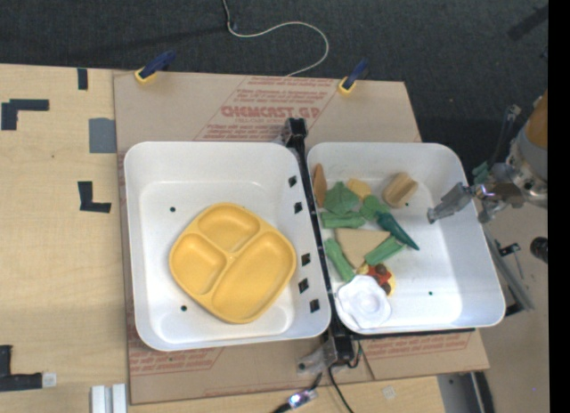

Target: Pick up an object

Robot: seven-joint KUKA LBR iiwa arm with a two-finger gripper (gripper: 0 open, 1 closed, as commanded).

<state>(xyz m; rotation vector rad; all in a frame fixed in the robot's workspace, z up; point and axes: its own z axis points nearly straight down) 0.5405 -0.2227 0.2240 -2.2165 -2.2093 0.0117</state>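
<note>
The right bin (445, 309) holds a heap of toy food in its left half: green leafy pieces (342, 204), a dark green pod (395, 229), green sticks (338, 258), a tan roll (400, 189), a flat tan wedge (360, 240), a small red and yellow piece (381, 274) and a white round lid (363, 303). My gripper (461, 214) hangs over the bin's right rim, well to the right of the heap. Its two fingers stand apart with nothing between them.
A yellow divided plate (233, 263) lies in the left bin (142, 224). Both bins sit on a cardboard sheet (258, 109) held by clamps (155, 65). A white cable (285, 28) loops across the dark floor behind.
</note>
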